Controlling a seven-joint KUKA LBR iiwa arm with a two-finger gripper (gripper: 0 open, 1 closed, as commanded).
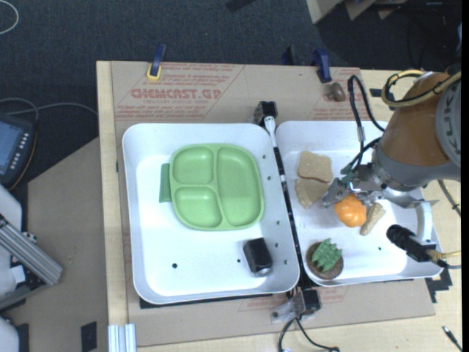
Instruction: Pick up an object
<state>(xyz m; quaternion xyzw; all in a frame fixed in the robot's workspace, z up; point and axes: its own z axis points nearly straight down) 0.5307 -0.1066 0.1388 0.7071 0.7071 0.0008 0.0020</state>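
Observation:
My gripper [353, 196] is low over the middle of the right bin [381, 273], open, with one grey finger [335, 191] reaching left toward the tan pieces. An orange ball [350, 212] lies right under it, at the fingertips; I cannot tell whether they touch it. Two tan bread-like chunks [314, 169] sit just left of the gripper. A small tan stick [373, 217] lies against the ball's right side. A green spiky plant in a brown pot [325, 259] stands at the bin's front left.
The left bin [139, 218] holds a green divided plate [217, 185] and a small black block [257, 255] near its front right corner. The arm's grey and orange body [418, 134] overhangs the right bin's right side.

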